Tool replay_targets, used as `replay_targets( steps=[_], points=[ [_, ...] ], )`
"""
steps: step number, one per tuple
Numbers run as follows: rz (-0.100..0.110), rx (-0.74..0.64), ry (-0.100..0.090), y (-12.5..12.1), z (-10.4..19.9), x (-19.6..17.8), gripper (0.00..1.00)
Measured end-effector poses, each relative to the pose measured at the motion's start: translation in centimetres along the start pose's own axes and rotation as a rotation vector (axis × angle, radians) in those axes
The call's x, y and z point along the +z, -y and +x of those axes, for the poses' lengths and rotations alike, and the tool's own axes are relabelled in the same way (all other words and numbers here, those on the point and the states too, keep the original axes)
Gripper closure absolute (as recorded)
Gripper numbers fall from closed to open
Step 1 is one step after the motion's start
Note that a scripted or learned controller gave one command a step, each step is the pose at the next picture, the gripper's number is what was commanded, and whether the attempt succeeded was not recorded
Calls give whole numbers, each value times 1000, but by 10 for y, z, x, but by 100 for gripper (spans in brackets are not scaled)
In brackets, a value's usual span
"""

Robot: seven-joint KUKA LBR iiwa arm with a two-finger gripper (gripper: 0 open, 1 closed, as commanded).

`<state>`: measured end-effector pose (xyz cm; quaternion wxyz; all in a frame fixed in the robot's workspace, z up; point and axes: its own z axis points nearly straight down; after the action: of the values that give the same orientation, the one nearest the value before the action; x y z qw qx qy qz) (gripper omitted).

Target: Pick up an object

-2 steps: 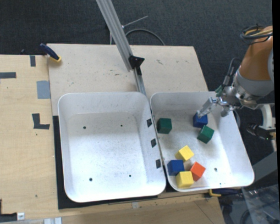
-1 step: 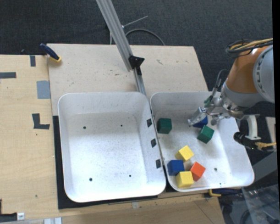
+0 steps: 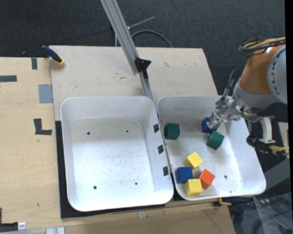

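My gripper (image 3: 215,123) reaches down into the right bin (image 3: 244,178) near its right wall. It sits right over a blue block (image 3: 206,125), which is partly hidden behind it. A green block (image 3: 215,140) lies just below the gripper, tilted. Another green block (image 3: 172,131) rests further left in the same bin. Toward the front lie two yellow blocks (image 3: 193,160) (image 3: 193,187), a second blue block (image 3: 183,173) and an orange-red block (image 3: 206,177), packed close together.
The left bin (image 3: 70,140) stands beside the right one, sharing a middle wall. A slanted metal rail (image 3: 124,35) runs from the top down to the bins' junction. A blue and yellow clamp (image 3: 53,55) lies on the bench at the far left.
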<state>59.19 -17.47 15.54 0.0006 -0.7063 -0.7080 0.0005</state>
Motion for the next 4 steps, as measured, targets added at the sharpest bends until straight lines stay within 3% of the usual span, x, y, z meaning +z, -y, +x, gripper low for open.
replay_targets(
  steps=[2,3,4],
  points=[
    [-8,0,2,-6,4,-108,100],
    [-4,1,1,-7,4,-135,100],
    [0,1,0,-18,51,-124,100]
  ],
)
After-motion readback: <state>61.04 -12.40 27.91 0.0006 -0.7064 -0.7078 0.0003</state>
